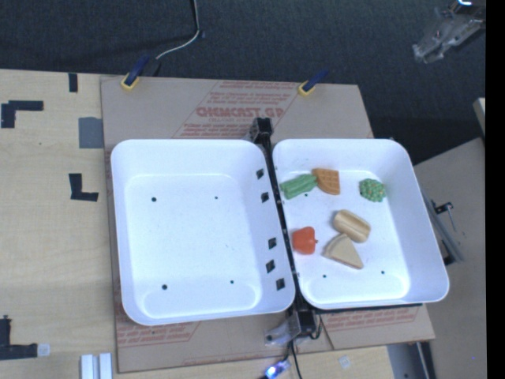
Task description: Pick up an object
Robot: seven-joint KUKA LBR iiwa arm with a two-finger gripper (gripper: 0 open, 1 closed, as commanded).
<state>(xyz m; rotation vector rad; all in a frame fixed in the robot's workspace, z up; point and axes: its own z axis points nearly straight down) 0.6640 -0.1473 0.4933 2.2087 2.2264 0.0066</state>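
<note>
Two shallow white bins sit side by side on a brown cardboard sheet point(237, 109) printed with red lettering, the left bin point(126, 212) at 9 o'clock and the right bin point(418, 227) at 3 o'clock, joined along a seam marked by small black clips point(272, 243). Yellow-and-blue clamps point(134, 73) pin the sheet's far corners at 11 and 1 o'clock. A white cable point(192, 22) trails over dark carpet at 12 o'clock. Black tape marks point(79, 188) dot the wooden tabletop point(43, 251) at 9 o'clock.
</note>
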